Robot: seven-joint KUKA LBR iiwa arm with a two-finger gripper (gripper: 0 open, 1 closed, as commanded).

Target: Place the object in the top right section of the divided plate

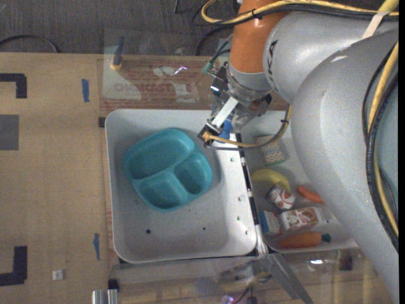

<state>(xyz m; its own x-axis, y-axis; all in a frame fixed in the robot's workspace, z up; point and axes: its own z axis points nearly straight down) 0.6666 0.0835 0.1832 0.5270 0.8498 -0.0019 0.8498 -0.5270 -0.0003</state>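
Note:
The teal divided plate (168, 168) lies in the left white bin (183, 239), toward its upper left, with one large section and two smaller ones, all bare. My gripper (223, 130) hangs over the bin's upper right corner, just right of the plate's rim. A small blue thing (226, 129) shows at the gripper's tip; whether it is gripped is hidden by the wrist.
The right bin (335, 239) holds a yellow banana (269, 177), a small red-and-white can (281, 197), a juice carton (297, 219), two carrots (304, 239) and a speckled pale packet (273, 152). The arm covers much of that bin.

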